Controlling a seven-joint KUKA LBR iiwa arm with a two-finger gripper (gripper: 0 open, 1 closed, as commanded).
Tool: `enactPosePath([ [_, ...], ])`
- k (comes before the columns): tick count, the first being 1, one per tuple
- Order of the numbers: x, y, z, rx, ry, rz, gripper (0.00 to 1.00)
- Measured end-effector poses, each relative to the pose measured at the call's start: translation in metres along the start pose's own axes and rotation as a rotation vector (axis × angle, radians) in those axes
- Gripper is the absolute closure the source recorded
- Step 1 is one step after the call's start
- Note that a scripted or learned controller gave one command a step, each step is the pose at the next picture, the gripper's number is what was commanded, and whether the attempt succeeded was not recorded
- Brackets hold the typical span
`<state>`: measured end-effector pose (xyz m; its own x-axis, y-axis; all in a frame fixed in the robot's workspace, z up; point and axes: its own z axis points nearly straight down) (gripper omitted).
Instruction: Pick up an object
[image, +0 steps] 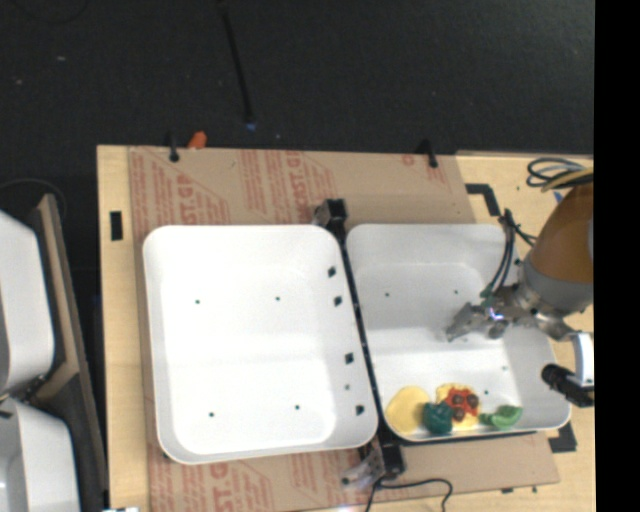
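I have the gripper (468, 326) over the middle of the right bin (420, 250), with nothing between its fingers that I can see — whether they are spread or pressed together I cannot tell. The toys (455, 408) lie clustered along the bin's near edge, toward its right corner, well apart from the gripper. I judge this the approach step — next I must travel to that edge and descend.

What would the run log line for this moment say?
arm: over right bin | gripper: above bin floor, nothing seen held | toys: clustered at near edge of right bin | left bin: untouched
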<state>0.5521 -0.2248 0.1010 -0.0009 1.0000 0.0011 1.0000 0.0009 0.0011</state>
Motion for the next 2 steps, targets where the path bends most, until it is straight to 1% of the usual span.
enactPosePath([
  [1, -0.001, 0.052, 0.0, -0.001, 0.001, -0.003, 0.0],
  [2, -0.002, 0.003, 0.0, 0.0, 0.001, -0.001, 0.0],
])
